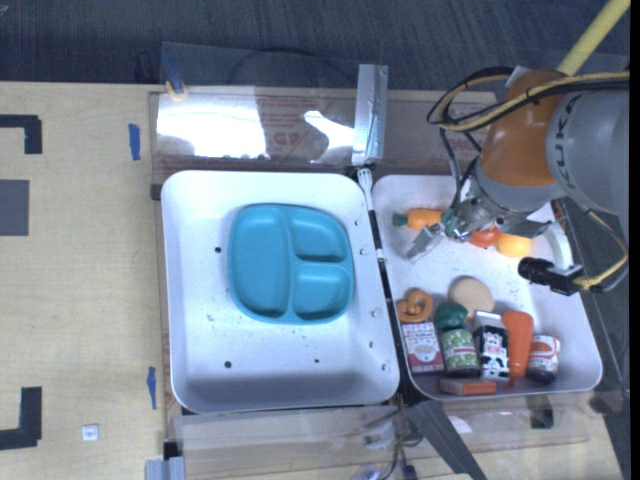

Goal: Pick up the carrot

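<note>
Carrot (519, 343) lay near the front of the right bin (585, 363), orange, standing roughly lengthwise among the packed items at that edge. I saw a small cow-print carton (489, 351) touching its left side, with a green jar (457, 345) and a red-labelled box (424, 347) further left, and a can (544, 356) on its right. A pretzel (414, 305) and a tan round piece (471, 292) sat just behind that row. My claw (432, 238) hung well apart from the carrot, at the back of the same bin, fingers spread and gripping nothing. Just beside it lay a small orange piece with a green end (420, 218). The left bin (190, 268) held a blue tray (290, 263).
</note>
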### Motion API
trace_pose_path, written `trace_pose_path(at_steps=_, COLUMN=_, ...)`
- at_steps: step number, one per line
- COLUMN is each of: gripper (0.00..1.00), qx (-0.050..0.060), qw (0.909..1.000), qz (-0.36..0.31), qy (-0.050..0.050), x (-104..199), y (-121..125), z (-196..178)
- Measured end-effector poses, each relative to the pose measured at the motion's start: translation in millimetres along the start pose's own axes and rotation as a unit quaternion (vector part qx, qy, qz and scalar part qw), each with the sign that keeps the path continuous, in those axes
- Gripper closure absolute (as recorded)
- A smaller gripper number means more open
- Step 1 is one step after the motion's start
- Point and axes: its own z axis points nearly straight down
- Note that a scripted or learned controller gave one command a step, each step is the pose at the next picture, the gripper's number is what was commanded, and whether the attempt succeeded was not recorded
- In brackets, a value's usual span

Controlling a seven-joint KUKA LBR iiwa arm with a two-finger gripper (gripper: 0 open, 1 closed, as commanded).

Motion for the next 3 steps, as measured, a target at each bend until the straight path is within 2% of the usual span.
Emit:
trace_pose_path(at_steps=1, gripper=0.0, qx=-0.006, qw=0.999, qz=0.045, qy=-0.003, x=30.3, y=-1.0, z=-91.7)
trace_pose_path(at_steps=2, gripper=0.0, qx=-0.009, qw=0.9998, qz=0.015, qy=-0.006, x=-30.9, y=29.9, z=3.1)
trace_pose_path(at_steps=3, gripper=0.0, qx=-0.001, qw=0.9914, qz=0.131, qy=0.0, x=-37.5, y=6.9, z=11.5)
